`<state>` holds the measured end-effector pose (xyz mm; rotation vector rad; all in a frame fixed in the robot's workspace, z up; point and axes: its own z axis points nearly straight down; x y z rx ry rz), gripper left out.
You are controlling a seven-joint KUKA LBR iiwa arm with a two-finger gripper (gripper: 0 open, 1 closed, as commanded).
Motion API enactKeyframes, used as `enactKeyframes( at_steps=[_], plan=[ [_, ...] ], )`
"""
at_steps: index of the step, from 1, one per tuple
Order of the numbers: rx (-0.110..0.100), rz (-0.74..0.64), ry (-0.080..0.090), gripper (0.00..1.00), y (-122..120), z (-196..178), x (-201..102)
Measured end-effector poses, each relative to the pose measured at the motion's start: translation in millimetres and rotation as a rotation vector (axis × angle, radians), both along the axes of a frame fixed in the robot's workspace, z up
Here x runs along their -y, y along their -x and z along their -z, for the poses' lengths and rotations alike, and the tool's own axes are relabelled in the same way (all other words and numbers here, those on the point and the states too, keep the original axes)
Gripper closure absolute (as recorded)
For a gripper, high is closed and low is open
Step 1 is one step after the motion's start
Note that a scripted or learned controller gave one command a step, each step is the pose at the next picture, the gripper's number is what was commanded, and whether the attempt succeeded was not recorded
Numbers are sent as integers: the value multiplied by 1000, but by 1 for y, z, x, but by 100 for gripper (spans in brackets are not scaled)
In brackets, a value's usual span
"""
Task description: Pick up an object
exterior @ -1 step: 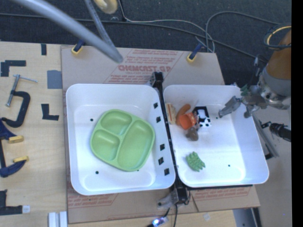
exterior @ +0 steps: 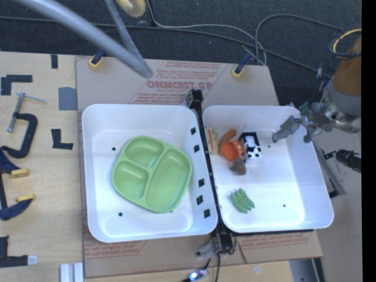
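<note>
My gripper (exterior: 295, 131) hangs over the right bin's far right rim, its two grey fingers spread open with nothing between them. To its left in the right bin (exterior: 305, 181) lies a cluster: an orange toy (exterior: 231, 148), a black-and-white cow-like toy (exterior: 251, 147), and a small brown piece (exterior: 238, 167). A green leafy toy (exterior: 242, 200) rests nearer the front of that bin. A green divided plate (exterior: 153, 173) lies in the left bin (exterior: 97, 157).
A black divider with clips (exterior: 201, 157) runs between the bins. Cables (exterior: 276, 34) trail behind the right bin. Clamps (exterior: 20, 135) lie on the bench at far left. A grey pole (exterior: 76, 25) crosses the upper left.
</note>
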<state>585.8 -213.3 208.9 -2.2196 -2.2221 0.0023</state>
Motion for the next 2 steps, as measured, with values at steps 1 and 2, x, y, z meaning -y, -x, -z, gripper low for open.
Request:
enactKeyframes(
  at_steps=[1,2],
  plan=[
    [-5,0,-1,0,-1,65,-1],
    [7,-1,-4,0,-5,108,-2]
  ],
)
